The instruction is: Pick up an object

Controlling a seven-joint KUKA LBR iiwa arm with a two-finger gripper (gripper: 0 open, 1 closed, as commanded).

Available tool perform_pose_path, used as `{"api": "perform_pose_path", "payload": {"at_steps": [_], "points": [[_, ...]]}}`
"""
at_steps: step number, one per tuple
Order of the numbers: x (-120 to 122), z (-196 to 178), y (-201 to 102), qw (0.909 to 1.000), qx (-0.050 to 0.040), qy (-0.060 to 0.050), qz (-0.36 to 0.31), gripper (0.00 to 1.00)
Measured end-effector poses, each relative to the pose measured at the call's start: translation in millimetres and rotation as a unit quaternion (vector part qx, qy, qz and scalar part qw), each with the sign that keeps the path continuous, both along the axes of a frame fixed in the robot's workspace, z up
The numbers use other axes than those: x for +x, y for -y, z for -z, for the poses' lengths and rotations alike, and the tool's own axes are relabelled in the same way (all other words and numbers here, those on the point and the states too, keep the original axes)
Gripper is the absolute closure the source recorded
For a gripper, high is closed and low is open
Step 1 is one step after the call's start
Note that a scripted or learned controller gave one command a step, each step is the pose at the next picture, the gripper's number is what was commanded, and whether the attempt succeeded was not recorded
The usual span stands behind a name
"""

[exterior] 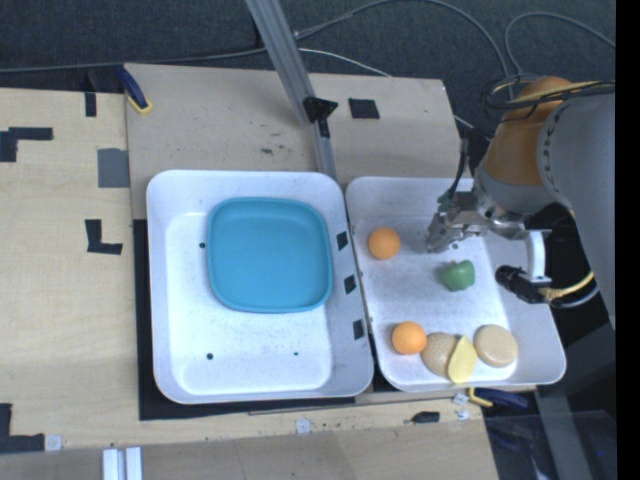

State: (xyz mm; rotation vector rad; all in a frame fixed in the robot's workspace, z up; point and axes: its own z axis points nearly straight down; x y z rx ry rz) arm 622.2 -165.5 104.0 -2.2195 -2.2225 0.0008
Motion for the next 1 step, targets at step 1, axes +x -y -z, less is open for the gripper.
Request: {"api": "perform_pose_path", "payload": {"at_steps": [1], "points": [[-8.1, -54.0, 4.1, 1.0000, -0.0006, 0.002, 0.001, 1.00]]}}
